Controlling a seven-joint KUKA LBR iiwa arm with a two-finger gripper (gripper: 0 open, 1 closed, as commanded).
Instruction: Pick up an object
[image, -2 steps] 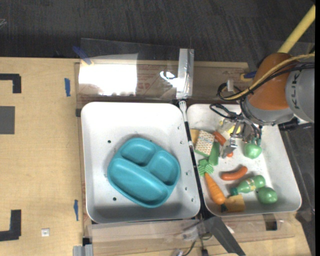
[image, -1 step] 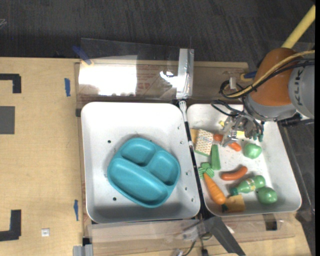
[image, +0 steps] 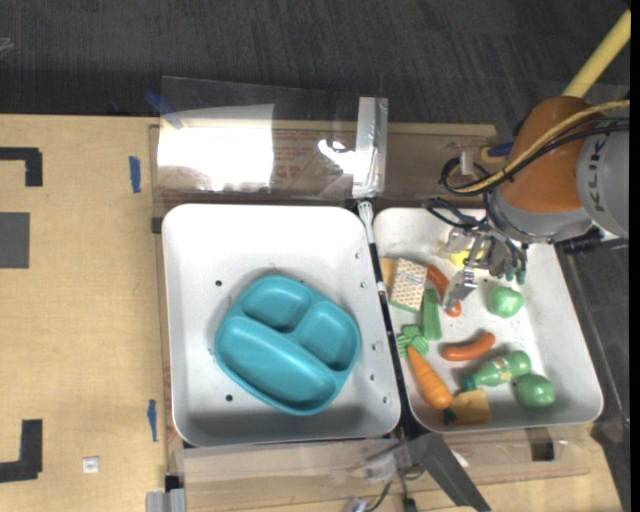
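- Camera view: the arm (image: 560, 165) reaches in from the right, with its gripper (image: 462, 290) low over the upper middle of the right bin (image: 578, 330); whether it is spread or pinching, I cannot tell.
- Near the gripper lie a waffle-patterned piece (image: 408, 284), a green pepper-like toy (image: 505, 301) and a red sausage (image: 468, 347).
- A carrot (image: 430, 380) and 2 green pieces (image: 520, 378) lie nearer the front wall.
- The left bin (image: 200, 250) holds 1 teal divided plate (image: 289, 343).

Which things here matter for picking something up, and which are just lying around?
Job: gripper; right bin with carrot, sausage, green ball, green pear.
Lying about: left bin, blue tray.
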